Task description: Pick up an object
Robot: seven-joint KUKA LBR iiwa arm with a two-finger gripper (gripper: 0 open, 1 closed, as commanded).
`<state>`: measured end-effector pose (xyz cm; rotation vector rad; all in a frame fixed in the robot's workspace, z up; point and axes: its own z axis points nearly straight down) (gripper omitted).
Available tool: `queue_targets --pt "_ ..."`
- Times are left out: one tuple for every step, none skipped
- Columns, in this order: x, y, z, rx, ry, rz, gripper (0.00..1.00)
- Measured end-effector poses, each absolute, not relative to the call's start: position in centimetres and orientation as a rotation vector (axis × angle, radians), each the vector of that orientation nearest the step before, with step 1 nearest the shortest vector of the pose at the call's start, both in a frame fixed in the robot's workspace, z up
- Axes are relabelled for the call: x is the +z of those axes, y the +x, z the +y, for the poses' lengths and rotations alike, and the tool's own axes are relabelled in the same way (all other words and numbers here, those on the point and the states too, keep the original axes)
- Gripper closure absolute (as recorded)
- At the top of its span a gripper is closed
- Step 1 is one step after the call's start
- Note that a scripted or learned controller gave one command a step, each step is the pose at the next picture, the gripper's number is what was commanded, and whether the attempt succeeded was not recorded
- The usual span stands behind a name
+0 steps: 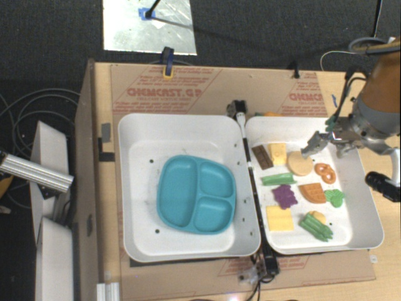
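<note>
White bins sat side by side on the table (188, 83), toy food filling the right bin (366, 231).

The hand (315, 144) hovered over that bin's upper part, just above a round tan cookie (300, 164); whether it was open or closed could not be told. A teal divided plate (195, 193) lay in the left bin (141, 168).

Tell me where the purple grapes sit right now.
The purple grapes lie in the right bin, below the green bean and above the yellow cheese square.
</note>
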<state>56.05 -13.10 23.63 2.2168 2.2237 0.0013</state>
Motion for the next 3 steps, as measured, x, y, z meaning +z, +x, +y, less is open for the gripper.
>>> queue_targets --pt "13.0 55.5 -9.3 -0.002 2.217 2.232 0.0" --pt "8.2 52.5 -10.5 -0.003 2.224 2.223 0.0" --pt "8.4 48.6 -10.8 -0.003 2.225 2.223 0.0"
